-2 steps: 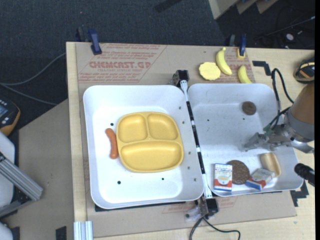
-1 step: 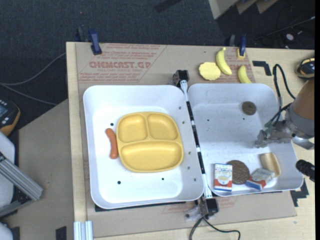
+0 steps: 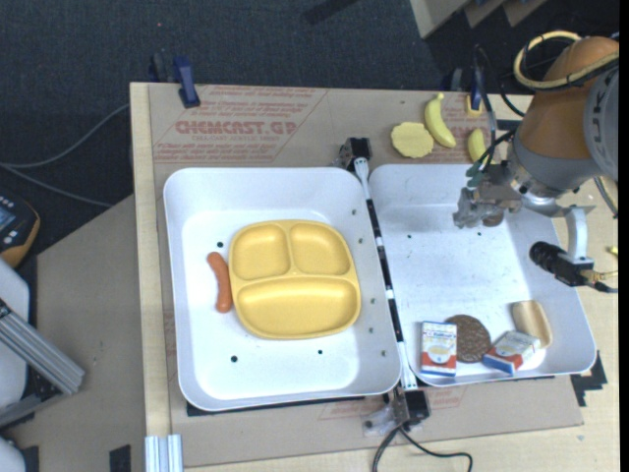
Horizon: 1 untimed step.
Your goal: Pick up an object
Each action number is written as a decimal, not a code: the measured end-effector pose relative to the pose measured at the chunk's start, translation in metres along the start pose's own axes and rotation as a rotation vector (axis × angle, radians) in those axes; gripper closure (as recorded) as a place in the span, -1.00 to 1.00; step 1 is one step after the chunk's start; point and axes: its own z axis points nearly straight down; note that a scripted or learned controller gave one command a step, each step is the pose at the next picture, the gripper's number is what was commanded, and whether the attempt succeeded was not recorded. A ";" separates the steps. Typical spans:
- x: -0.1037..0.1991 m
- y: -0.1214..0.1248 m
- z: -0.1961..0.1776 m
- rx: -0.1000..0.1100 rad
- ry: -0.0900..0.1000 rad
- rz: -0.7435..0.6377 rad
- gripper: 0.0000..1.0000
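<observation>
The gripper [image 3: 482, 209] hangs over the far part of the right bin [image 3: 432, 264], above bare white floor; whether it is open or closed cannot be told, and nothing shows in its grasp. The candidate objects lie at the near edge of the right bin: a small printed carton [image 3: 439, 349], a flat dark brown disc [image 3: 472, 336] touching it, a red, white and blue box [image 3: 511, 352], and a tan cylinder [image 3: 532, 320]. Left of the right bin, the left bin [image 3: 197, 264] holds a smooth yellow divided plate [image 3: 293, 278] with three compartments, and an orange sausage [image 3: 221, 281] beside it. Beyond the right bin, on the desk [image 3: 246, 126], lie yellow banana-like pieces [image 3: 439, 121].
</observation>
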 end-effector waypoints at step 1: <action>0.035 0.038 0.036 0.009 -0.002 0.007 1.00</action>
